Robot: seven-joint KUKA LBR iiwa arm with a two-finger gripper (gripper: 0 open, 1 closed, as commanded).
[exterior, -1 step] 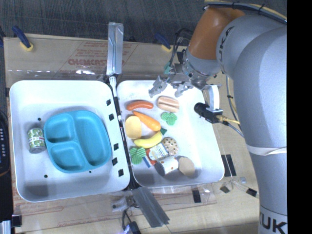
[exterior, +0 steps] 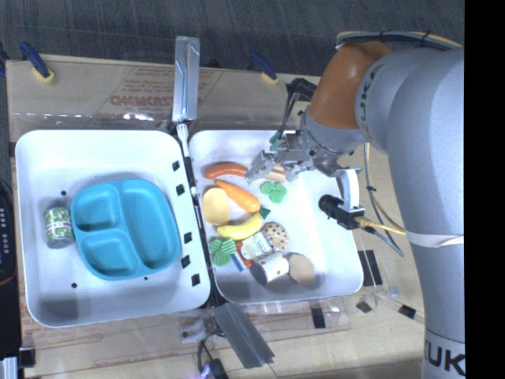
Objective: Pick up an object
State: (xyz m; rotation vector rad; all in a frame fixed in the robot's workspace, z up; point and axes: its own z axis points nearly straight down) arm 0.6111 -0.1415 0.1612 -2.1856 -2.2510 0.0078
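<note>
My gripper (exterior: 268, 166) hangs over the back of the right bin (exterior: 335, 247), just right of a red sausage (exterior: 226, 169) and above a pale green toy piece (exterior: 274, 189). Nothing shows held in it. Packed in the bin's left half, in front of the gripper, are an orange carrot (exterior: 238, 195), a yellow round fruit (exterior: 215, 205), a banana (exterior: 241, 227), a speckled cookie (exterior: 274, 232), a green ridged piece (exterior: 222, 249), a white can on its side (exterior: 270, 268) and a tan egg-like ball (exterior: 301, 268).
The left bin (exterior: 47, 152) holds a blue divided plate (exterior: 125, 227) and a small green can (exterior: 57, 226) by its left wall. A metal bar (exterior: 186, 77) stands at the divider's far end. The grey arm (exterior: 410, 133) covers the right side.
</note>
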